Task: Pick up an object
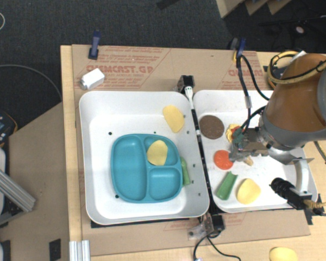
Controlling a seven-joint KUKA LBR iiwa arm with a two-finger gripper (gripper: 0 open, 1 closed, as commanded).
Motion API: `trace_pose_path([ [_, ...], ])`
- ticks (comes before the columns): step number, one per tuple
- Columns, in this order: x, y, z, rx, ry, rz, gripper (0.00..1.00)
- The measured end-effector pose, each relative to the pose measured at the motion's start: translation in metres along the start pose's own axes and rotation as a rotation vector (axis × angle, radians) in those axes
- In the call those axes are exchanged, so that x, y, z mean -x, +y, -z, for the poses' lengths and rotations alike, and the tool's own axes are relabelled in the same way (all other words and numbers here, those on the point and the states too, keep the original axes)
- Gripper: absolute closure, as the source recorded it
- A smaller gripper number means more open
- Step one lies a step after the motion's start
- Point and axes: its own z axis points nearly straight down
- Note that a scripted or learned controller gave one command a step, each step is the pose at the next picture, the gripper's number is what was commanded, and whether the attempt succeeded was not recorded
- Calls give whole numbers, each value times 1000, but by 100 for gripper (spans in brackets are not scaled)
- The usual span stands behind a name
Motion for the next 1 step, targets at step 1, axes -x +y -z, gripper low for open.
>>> trace_pose_path([
  [1,-85,6,149,16,6,14,100],
])
